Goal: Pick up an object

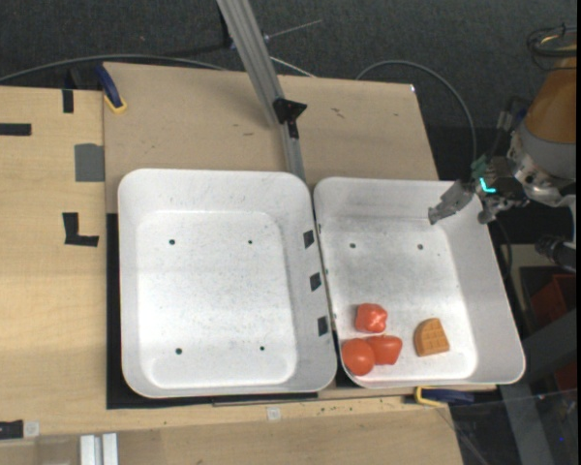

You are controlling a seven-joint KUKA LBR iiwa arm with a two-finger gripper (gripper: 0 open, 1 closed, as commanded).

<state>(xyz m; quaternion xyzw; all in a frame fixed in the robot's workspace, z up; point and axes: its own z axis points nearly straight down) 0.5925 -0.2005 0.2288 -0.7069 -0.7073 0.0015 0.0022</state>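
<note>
Hovering at the far right corner of the right bin point(484, 260), the gripper point(462, 200) has nothing visible between its fingers, and I cannot tell whether it is open or closed. Two white bins sit side by side on the desk point(194, 114): the left bin point(136, 260) shows bare floor, while the right one holds four things clustered near its front edge, three red objects point(371, 337) touching one another and one orange waffle-like piece point(431, 337) just beside them
</note>
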